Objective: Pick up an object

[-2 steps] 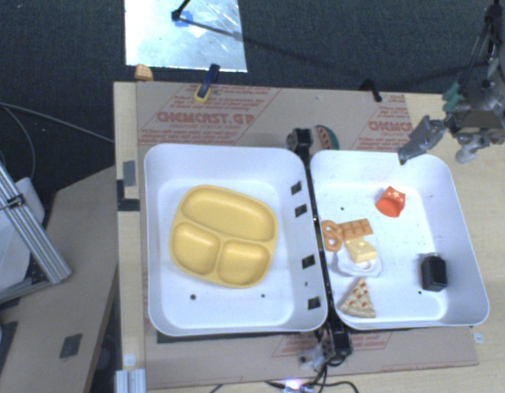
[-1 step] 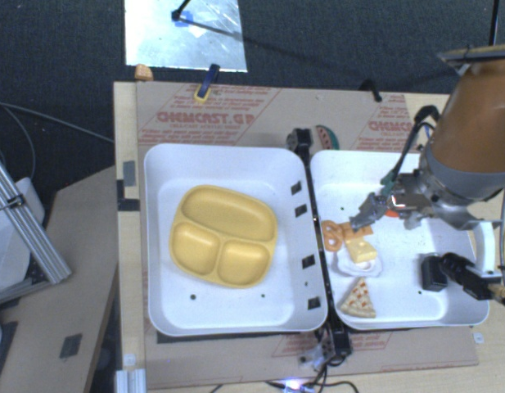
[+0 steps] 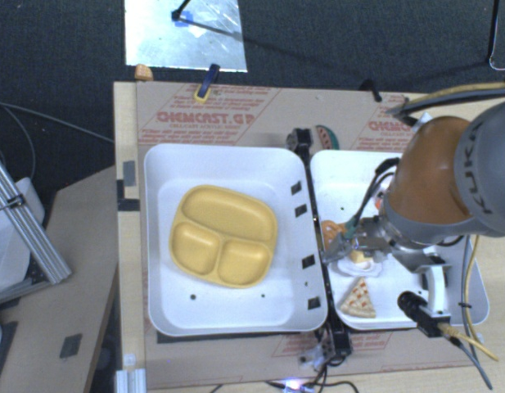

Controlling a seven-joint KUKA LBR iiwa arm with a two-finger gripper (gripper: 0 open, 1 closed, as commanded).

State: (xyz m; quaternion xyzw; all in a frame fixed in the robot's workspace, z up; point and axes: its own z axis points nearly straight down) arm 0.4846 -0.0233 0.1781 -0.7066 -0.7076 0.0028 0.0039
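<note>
Two white bins sit side by side on my desk [image 3: 236, 109], and my gripper [image 3: 356, 244] hangs low over the right bin [image 3: 342, 174], near its left wall. Whether my gripper is open or closed I cannot tell; my own wrist and the orange band [image 3: 428, 170] cover most of it from above. Just below my gripper lies a fried-egg toy [image 3: 356, 261], white with a yellow centre, partly tucked under me. Further toward the near rim, a pizza slice toy [image 3: 358, 300] lies flat on the bin floor, clear of my gripper. Just beside me on the divider side is a small orange piece [image 3: 332, 229], too small to identify. Well off to that same side, the left bin [image 3: 166, 244] holds a yellow divided plate [image 3: 223, 236] lying flat in its middle.
</note>
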